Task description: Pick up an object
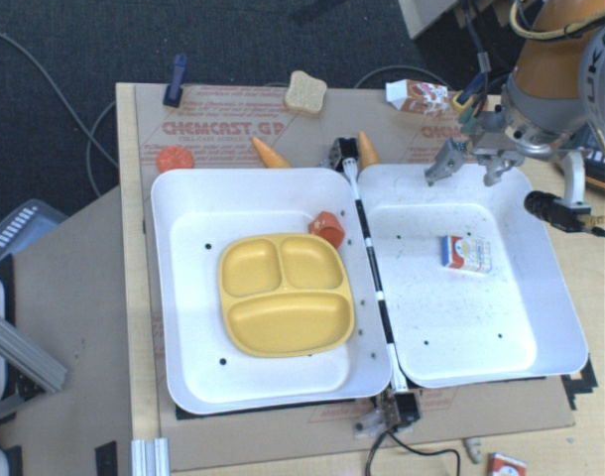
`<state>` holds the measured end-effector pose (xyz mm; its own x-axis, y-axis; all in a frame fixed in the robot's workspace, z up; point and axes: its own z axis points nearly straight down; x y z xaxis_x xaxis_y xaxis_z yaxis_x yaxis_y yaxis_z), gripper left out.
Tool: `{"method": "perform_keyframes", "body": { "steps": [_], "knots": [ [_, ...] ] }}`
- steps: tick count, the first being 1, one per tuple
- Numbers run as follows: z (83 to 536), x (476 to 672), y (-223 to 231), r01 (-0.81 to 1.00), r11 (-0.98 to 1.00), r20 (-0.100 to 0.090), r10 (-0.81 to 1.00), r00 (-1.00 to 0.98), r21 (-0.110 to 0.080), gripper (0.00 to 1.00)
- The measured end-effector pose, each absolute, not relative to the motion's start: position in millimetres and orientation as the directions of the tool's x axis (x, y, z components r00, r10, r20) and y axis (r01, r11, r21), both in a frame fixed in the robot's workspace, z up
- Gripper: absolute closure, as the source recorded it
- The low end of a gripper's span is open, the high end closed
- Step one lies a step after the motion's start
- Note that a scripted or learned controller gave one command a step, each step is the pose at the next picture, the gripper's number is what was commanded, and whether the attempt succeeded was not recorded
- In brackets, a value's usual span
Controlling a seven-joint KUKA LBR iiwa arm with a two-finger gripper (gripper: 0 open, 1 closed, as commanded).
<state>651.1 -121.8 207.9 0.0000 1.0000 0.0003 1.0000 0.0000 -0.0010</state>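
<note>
Two shallow white bins sit side by side on a brown board, seen from above at a slant. The left bin (174,266) holds a yellow divided tray (283,296) near its middle, and a small orange-red object (328,228) lies touching the tray's far right corner, close to the bin's right wall. The right bin (541,305) holds one thing: a small white packet with blue and red print (465,253), lying flat a little toward the far right of the bin floor.

The grey arm with its orange band enters from the right. Its gripper (471,167) hangs over the far edge of the right bin, its two fingers spread apart with nothing between them. It is near the packet but not touching it.

Judging by this, the pick has not happened yet: no object is lifted, and reaching down, closing and raising all remain. The packet looks like the nearest candidate, though which object is intended cannot be told.

On the board beyond the bins lie a piece of bread (305,91), an orange carrot-like piece (270,153), a blue clip (175,78) and a small carton (418,95). The fingertips are small and slightly blurred, and the arm is cut off at the picture's top right.
</note>
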Motion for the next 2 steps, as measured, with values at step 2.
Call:
{"method": "perform_keyframes", "body": {
  "steps": [2],
  "knots": [
    [89, 604.2, -158, 1.0, 0.001, -0.001, 1.0, -0.001, 0.009, 0.0]
  ]
}}
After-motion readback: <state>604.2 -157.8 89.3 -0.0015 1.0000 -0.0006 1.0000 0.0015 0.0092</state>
